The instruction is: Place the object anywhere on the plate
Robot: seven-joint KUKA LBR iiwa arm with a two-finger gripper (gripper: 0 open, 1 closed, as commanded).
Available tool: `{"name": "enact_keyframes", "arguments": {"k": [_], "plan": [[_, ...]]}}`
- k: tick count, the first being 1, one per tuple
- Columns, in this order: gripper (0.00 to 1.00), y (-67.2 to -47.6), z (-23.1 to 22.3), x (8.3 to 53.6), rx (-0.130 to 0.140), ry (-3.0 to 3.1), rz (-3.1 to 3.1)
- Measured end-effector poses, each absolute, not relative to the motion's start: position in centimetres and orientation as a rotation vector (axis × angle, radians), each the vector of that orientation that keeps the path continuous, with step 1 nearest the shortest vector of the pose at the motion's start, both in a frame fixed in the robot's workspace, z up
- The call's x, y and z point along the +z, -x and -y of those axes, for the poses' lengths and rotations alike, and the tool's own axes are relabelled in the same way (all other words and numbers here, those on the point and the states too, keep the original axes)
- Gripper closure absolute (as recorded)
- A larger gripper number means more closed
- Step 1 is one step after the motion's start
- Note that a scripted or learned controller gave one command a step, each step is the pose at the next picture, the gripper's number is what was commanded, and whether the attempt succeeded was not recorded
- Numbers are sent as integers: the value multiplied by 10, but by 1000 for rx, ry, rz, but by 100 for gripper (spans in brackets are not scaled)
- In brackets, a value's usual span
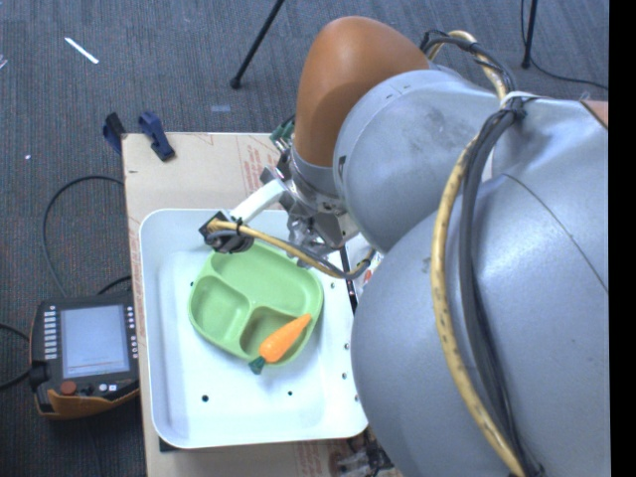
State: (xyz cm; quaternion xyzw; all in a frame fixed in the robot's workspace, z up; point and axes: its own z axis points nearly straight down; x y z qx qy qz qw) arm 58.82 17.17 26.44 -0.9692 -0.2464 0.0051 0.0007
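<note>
A green plate [231, 304] with three compartments lies in the left white bin [174, 405]. An orange toy carrot [283, 338] with a dark green stem end lies in the plate's near right compartment, its stem end poking over the rim. The arm's wrist hangs above the plate's far right edge, and the gripper [316, 238] is mostly hidden under the arm's body. Nothing can be seen between its fingers.
The grey arm covers the right half of the view and hides the right bin. A black cable end [221, 233] hangs over the plate's far rim. A teach pendant [87, 354] lies on the floor to the left. Blue clamps [154, 132] sit at the bench's far left corner.
</note>
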Motion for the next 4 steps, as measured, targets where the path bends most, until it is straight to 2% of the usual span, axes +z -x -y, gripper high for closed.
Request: {"name": "enact_keyframes", "arguments": {"k": [1,2,3,4], "plan": [[100,-624,-196,277,6,3103,459],[0,-624,-195,277,6,3105,455],[0,-549,-176,275,12,3124,300],[0,-549,-175,275,9,3126,296]]}}
